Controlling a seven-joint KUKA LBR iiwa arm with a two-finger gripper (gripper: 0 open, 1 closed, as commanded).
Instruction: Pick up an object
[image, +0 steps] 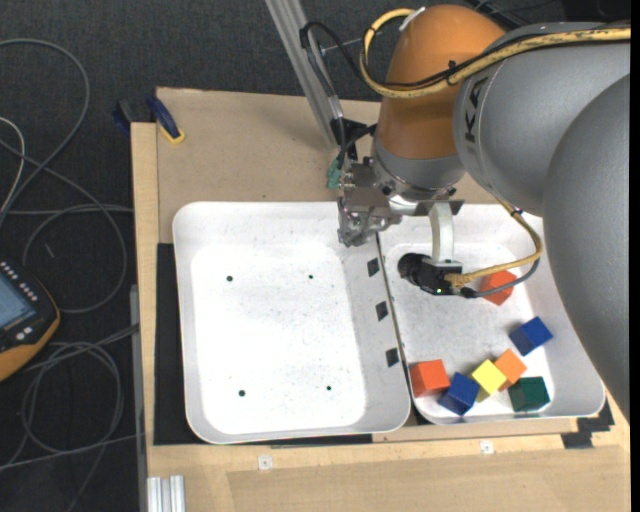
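Cubes, small coloured plastic blocks (487, 378), were clustered touching in the right white bin (590, 395); the gripper (352, 228), jaw state indeterminate, risked snagging neighbours or missing.

A tan tabletop (250, 150) sits on dark grey carpeted floor (120, 50). Thin grey cables (60, 215) loop over the floor at nine o'clock, beside a black and orange handheld device (18, 312) at the frame's edge. A blue and yellow clamp (166, 118) grips the tabletop's corner at eleven o'clock.
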